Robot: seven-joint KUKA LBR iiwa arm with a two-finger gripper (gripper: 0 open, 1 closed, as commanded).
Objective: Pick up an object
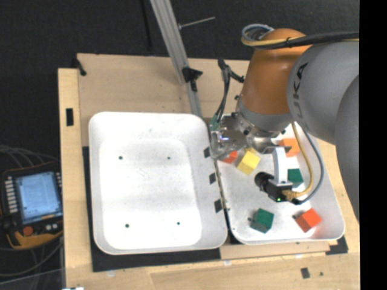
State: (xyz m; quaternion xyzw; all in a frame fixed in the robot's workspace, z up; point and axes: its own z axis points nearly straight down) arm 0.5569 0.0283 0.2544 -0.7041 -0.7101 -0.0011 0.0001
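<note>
The gripper [237, 147] hangs low beside the yellow block [248, 162] — reaching in, I'd judge — its grip I cannot tell; next, a clean close on that block.

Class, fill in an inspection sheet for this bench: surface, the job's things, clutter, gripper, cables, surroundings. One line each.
Surface: wooden bench bearing a left bin and a right bin side by side.
Job's things: in the right bin, a yellow block, green block, orange block, a second green block and orange pieces partly hidden by the arm.
Clutter: nothing seen.
Gripper: gripper low over the right bin's left edge, close beside the yellow block; grasp cannot be judged.
Cables: cable loop hanging off the wrist.
Surroundings: handheld screen at left, metal rail slanting over the bench.
</note>
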